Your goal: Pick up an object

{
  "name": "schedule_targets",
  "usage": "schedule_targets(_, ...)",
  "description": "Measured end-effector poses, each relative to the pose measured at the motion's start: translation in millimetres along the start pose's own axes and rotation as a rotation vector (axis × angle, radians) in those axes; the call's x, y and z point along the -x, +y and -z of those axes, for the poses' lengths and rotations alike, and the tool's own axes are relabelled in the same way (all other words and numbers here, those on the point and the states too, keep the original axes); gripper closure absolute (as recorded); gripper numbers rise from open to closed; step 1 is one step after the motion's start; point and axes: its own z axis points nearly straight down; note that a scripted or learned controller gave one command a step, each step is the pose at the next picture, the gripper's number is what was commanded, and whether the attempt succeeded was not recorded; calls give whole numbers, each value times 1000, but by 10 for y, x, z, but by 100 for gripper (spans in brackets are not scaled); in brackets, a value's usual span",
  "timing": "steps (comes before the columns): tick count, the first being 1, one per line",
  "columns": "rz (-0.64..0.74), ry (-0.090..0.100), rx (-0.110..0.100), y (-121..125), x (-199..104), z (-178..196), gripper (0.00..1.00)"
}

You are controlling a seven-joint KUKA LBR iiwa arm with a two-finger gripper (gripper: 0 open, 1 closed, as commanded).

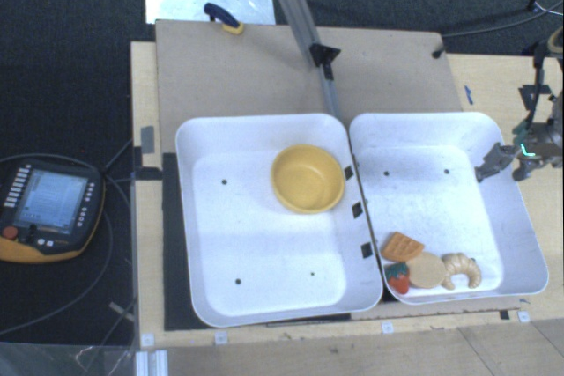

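Observation:
In the right bin [441, 145] several toy foods lie huddled at the front edge: an orange wafer [402, 246], a tan round biscuit [426, 270], a croissant [463, 269] and a small red and green piece [398, 278]. A yellow bowl [307, 178] stands upright at the back of the left bin [220, 277]. My gripper [506, 165] hangs over the right bin's right rim, well behind the foods. It is open, its two grey fingers spread apart with nothing between them.
A grey metal pole [295, 4] slants from the top of the view down to the seam between the bins. A teach pendant [48, 207] lies on the floor at the left. A brown board [264, 70] sits behind the bins.

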Motion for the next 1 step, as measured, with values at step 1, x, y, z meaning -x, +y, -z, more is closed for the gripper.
schedule_targets(1,0,0,0,0,0,0,0)
